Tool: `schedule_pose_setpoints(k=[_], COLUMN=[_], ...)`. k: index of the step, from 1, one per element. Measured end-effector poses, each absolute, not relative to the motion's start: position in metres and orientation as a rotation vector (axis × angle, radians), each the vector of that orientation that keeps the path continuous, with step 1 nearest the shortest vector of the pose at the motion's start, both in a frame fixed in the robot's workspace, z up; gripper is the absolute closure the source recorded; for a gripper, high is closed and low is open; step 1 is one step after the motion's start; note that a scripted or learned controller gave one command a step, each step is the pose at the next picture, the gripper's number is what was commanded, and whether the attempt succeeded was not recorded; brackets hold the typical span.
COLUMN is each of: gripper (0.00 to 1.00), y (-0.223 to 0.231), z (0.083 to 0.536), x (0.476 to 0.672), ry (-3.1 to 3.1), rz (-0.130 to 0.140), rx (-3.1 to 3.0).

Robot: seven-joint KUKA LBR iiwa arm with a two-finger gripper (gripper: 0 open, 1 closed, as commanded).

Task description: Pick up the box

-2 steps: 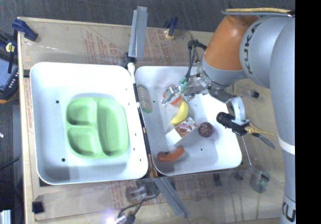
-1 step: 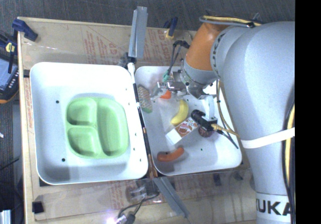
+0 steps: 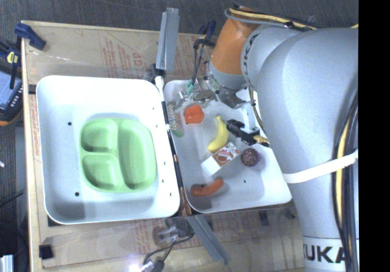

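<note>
Grey arm (image 3: 304, 100) bends in from right, orange wrist over right bin's (image 3: 274, 188) top edge. Tool (image 3: 196, 89) grip state: cannot tell. Box (image 3: 220, 158) mid-bin beneath banana (image 3: 219, 135), untouched.

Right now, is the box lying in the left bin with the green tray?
No, the box lies in the right bin, beside the banana.
</note>
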State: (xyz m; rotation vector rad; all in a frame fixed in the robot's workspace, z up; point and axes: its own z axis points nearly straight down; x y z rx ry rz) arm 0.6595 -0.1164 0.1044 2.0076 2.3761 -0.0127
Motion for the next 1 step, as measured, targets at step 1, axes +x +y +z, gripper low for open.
schedule_pose_setpoints(k=[1], gripper=[0.0], y=[-0.1358], z=[0.1397], x=[0.6189], ry=[2.589], rz=[-0.002], rx=[1.786])
